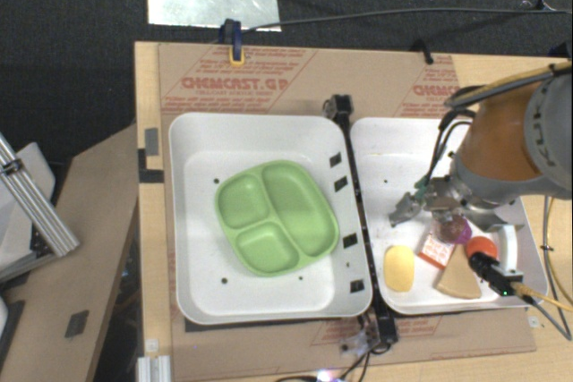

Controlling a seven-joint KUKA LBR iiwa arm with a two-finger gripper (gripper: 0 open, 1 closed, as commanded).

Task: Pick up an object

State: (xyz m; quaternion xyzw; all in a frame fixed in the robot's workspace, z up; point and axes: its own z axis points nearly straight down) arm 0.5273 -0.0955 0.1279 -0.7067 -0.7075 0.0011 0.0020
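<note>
while arm [510,139] hangs over right bin [385,143], claw [405,208] state unclear – yellow item [399,268] near, green tray [276,216] in left bin [206,139].

A single fixed camera is mounted above the bench [269,72] and looks down at a slant from moderate height. The left bin [192,192] and right bin [385,148] both fall within its field. The arm [510,139] enters from the right edge.

The grey arm [510,148] reaches in from the right, pincer [414,206] lowered.
</note>
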